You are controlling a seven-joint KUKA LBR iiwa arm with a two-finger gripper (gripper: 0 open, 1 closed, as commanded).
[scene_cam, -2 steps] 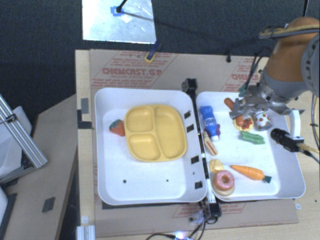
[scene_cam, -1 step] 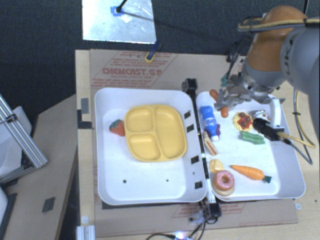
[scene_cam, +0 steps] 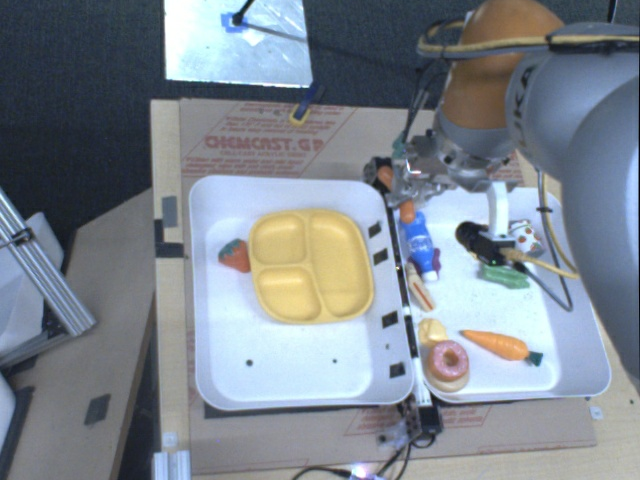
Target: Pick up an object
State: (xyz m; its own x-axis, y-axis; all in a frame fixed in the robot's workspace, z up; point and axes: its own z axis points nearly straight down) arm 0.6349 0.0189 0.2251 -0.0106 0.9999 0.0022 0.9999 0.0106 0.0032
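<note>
Left bin [scene_cam: 215,368]: yellow divided plate [scene_cam: 308,265] with a strawberry [scene_cam: 235,255] touching its left edge, on a cardboard-covered bench [scene_cam: 265,140] over dark floor. Right bin [scene_cam: 575,363]: blue bottle [scene_cam: 418,240], carrot [scene_cam: 495,344], donut [scene_cam: 447,362] near front. Gripper [scene_cam: 412,173] hovers over the right bin's far-left corner; grip state cannot be told.

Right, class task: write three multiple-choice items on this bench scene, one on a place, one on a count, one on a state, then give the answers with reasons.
1. Where does the yellow tray lie?
A. left bin
B. right bin
C. on the cardboard outside the bins

2. How many compartments does it have?
A. two
B. three
C. five

3. How does the carrot rest?
A. standing upright
B. lying flat on the bin floor
C. resting on the donut

Answers:
1 A, it sits in the left bin beside the strawberry.
2 B, two ridges split it three ways.
3 B, it lies flat, apart from the donut.
</note>
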